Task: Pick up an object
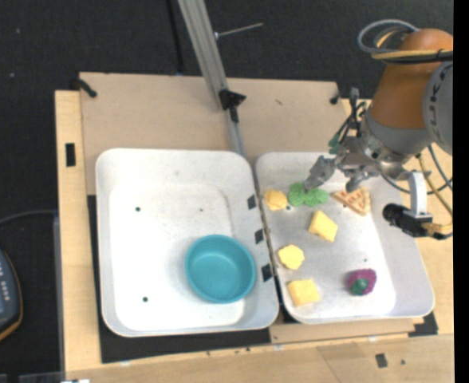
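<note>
The hand [336,180] hovers over the far part of the right bin [406,290]; whether it is released or clenched cannot be told. A green object [306,195] lies just below it, unheld. Risk: a slightly offset descent likely pushes this object aside or catches the orange wedge [353,201] just beside the hand. Yellow pieces [323,227] lie nearer the camera; a purple object [361,282] sits well apart. A blue bowl [220,267] occupies the left bin [123,214], clear of the hand.
</note>
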Controlling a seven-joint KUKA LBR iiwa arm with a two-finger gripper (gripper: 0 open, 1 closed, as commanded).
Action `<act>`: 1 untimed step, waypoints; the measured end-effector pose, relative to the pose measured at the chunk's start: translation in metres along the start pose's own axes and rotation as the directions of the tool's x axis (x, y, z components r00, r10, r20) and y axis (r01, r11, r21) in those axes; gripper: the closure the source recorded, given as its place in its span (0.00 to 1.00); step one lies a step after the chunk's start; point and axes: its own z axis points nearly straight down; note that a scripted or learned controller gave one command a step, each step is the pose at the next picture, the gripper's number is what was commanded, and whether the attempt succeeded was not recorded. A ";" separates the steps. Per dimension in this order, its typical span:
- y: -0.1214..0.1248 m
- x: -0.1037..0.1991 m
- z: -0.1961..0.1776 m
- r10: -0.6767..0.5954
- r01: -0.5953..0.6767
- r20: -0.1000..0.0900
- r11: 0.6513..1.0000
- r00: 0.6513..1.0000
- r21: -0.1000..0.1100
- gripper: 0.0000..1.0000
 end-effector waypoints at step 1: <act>0.000 0.000 0.000 0.001 -0.001 0.000 1.000 1.000 0.000 0.00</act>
